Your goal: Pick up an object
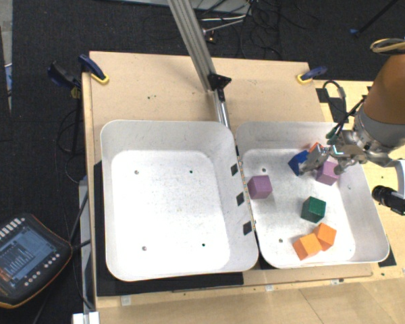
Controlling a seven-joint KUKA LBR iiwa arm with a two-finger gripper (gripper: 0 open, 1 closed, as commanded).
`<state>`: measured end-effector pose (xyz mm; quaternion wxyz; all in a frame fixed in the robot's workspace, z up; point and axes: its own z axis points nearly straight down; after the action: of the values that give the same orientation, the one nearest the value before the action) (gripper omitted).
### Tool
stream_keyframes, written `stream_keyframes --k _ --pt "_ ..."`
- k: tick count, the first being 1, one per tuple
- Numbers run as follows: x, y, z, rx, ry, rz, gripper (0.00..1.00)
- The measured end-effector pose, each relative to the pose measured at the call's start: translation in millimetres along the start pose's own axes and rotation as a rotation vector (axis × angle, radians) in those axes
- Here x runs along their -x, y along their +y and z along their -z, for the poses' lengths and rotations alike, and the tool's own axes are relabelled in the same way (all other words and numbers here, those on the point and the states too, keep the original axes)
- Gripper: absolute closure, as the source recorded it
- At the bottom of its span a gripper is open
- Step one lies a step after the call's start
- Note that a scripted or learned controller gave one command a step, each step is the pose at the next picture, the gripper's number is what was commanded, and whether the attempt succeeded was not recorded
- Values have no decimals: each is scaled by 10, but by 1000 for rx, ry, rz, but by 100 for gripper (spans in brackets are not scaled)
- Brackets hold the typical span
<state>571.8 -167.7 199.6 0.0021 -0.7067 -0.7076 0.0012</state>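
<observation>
From the fixed overhead camera, the pale wooden surface (155, 86) carries two shallow white plastic bins side by side: the left bin (115, 181) and the right bin (364, 238). The grey arm with its orange band (391, 93) comes in from three o'clock and hangs over the upper part of the right bin, with the claw (325, 155) low among a small cluster of blocks at about one o'clock of that bin. Right at the claw sit a small blue block (298, 162), toward nine o'clock of the fingertips, and a light purple block (328, 173), just below them toward six o'clock; a bit of orange shows close against the claw between these two, too small to tell what it is. The purple block looks to be touching or very close under the claw, but whether the fingers are parted or clamped, or whether any block sits between them, cannot be told from this angle. Toward the left wall of the right bin, at about nine o'clock of its floor, lies a second purple cube (259, 186), apart from the cluster. Near the middle, toward five o'clock of the claw, rests a dark green cube (314, 209). Lower still, at six o'clock of the bin, two orange blocks (315, 240) lie touching one another. A slanted metal pole (192, 36) crosses from twelve o'clock down to the seam between the bins. A handheld control pendant with a screen (20, 258) lies off the surface at eight o'clock.
</observation>
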Motion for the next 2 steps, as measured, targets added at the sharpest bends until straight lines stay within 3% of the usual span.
stream_keyframes --k 1,2 --pt "0 6 24 4 -1 0 0" --pt "3 8 -404 1 -1 -2 0"
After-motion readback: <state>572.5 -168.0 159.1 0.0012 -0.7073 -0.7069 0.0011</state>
